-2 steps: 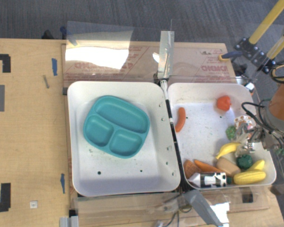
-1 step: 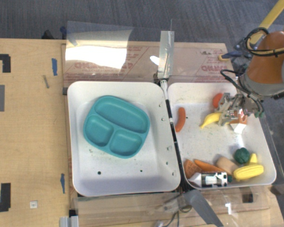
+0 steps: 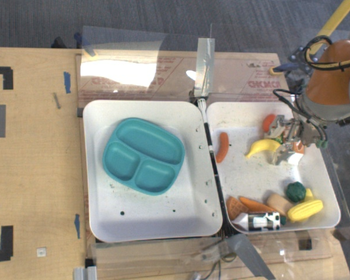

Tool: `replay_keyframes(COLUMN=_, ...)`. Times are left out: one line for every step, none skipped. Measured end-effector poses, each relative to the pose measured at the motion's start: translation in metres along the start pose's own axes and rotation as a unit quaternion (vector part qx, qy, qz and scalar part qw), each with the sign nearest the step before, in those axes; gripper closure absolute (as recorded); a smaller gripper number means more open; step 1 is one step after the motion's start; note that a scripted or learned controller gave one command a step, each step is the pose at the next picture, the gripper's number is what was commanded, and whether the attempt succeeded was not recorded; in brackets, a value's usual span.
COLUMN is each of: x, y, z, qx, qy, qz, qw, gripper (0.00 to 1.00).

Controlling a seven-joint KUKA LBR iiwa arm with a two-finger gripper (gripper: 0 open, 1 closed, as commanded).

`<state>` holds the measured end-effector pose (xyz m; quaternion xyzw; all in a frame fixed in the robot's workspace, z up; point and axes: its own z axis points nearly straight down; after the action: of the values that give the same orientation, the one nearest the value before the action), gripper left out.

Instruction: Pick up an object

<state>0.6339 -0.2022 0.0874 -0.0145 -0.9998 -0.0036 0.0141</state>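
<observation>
The right bin [image 3: 329,174] is crowding its toys together, so the gripper [image 3: 289,140], whose jaw state I cannot tell, is risking a pinch on two things at once or a nudge that knocks its target aside. The banana [image 3: 262,148] is lying in the bin's upper half just beside the gripper, its long axis running left-right, tip pointing lower left.

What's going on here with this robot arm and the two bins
A grey and orange robot arm reaches in from the right, its gripper low over the right bin, beside a yellow banana. Whether it has hold of anything is unclear. An orange sausage lies near the divider, and a green piece, a corn cob and carrots cluster at the near edge. The left bin holds a teal divided plate.
</observation>
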Motion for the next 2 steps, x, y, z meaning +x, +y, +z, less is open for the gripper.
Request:
replay_keyframes(x=0.003, y=0.098, z=-0.009, qx=0.002, qy=-0.017, qz=-0.042, qw=0.9990, gripper=0.00)
replay_keyframes(x=-0.031, y=0.085, z=-0.002, qx=0.001, qy=-0.011, qz=0.011, qw=0.9999, gripper=0.00)
